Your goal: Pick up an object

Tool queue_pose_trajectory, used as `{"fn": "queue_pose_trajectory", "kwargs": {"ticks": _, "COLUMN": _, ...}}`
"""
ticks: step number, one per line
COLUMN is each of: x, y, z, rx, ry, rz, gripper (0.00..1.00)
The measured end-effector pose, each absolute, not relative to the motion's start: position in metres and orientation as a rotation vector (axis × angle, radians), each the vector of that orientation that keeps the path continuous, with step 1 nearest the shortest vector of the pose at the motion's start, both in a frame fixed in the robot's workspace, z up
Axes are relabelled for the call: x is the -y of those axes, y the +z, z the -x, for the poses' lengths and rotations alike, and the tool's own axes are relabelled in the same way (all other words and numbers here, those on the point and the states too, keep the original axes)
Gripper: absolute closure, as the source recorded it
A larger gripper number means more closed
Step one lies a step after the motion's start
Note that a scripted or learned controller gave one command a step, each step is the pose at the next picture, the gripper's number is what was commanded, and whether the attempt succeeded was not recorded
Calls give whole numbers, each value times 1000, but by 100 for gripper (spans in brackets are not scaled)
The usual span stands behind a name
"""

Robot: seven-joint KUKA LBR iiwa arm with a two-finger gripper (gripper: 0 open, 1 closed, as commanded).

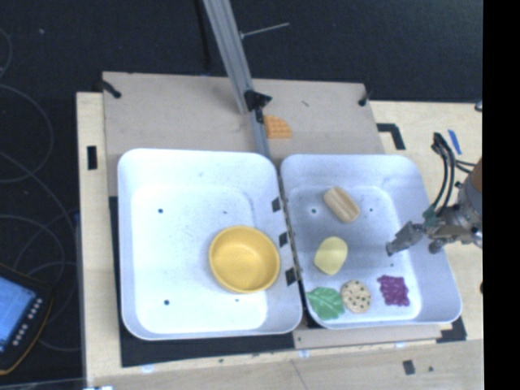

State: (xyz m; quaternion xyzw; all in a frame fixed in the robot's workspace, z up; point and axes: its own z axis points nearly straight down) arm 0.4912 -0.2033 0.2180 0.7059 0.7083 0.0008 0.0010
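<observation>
1. Pale counter (93,218), two bins; right bin (406,173) full of small foods.
2. End effector (416,238) spread, gripping nothing, above right bin.
3. Nearest: grapes (394,289), lemon (331,254). Centre over one, drop straight, then close.

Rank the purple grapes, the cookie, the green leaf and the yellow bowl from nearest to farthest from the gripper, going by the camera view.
From the gripper, at the right bin's right edge:
1. Purple grapes, just below it, right bin.
2. Cookie, along the right bin's front edge.
3. Green leaf, right bin's front left corner.
4. Yellow bowl, in the left bin.
</observation>
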Motion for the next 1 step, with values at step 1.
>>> {"fn": "queue_pose_trajectory", "kwargs": {"ticks": 1, "x": 203, "y": 218, "z": -491, "rx": -2222, "ry": 3, "rz": -2217, "gripper": 0}}
